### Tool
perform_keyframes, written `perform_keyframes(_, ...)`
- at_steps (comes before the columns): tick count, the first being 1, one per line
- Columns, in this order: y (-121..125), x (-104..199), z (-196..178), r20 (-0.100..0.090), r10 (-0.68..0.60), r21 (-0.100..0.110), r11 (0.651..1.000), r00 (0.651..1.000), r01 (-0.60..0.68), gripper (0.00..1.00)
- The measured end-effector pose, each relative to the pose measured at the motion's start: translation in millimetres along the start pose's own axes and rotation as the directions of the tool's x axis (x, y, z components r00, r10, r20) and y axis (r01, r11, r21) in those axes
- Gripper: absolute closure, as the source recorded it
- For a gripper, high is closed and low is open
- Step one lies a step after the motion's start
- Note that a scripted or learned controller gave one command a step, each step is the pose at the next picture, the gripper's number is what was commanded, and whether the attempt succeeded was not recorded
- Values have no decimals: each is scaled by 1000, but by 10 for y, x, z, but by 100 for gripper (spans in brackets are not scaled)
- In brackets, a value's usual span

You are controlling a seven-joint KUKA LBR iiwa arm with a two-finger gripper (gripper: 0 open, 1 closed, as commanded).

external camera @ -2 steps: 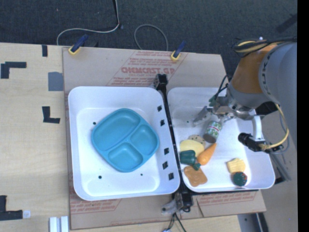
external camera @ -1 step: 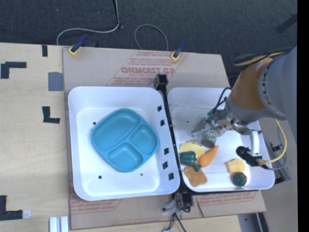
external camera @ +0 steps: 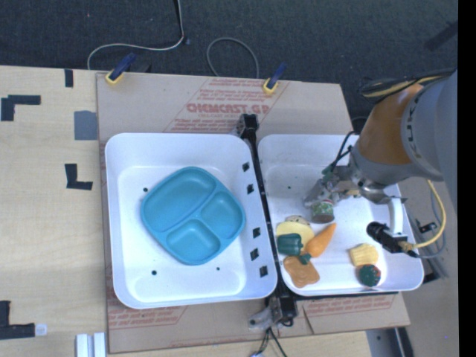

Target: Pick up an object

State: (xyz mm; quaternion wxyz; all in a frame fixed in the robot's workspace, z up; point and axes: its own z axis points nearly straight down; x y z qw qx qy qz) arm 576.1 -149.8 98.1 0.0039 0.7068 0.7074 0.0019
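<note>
My gripper [external camera: 324, 196] hangs low over the middle of the right bin [external camera: 297, 162], reaching in from the right. Directly under its tip lies a small grey-green object [external camera: 322, 213], close to or touching it; I cannot see whether it is gripped. In front of that lie an orange carrot [external camera: 321, 240], a yellow-and-green piece [external camera: 290, 238], and an orange-brown piece [external camera: 301, 273]. A yellow corn piece [external camera: 363, 254] and a green ball [external camera: 370, 275] sit in the bin's front right corner.
The left bin [external camera: 126, 169] holds a blue divided plate [external camera: 193, 214]. A black divider [external camera: 254, 192] runs between the bins. The arm's grey and orange body [external camera: 394, 136] overhangs the right bin's right side. The far part of the right bin is bare.
</note>
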Motion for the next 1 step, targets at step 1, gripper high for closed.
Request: perform_keyframes(1,-48,1215,-987,-7,-12,1,1000,1000,12,100)
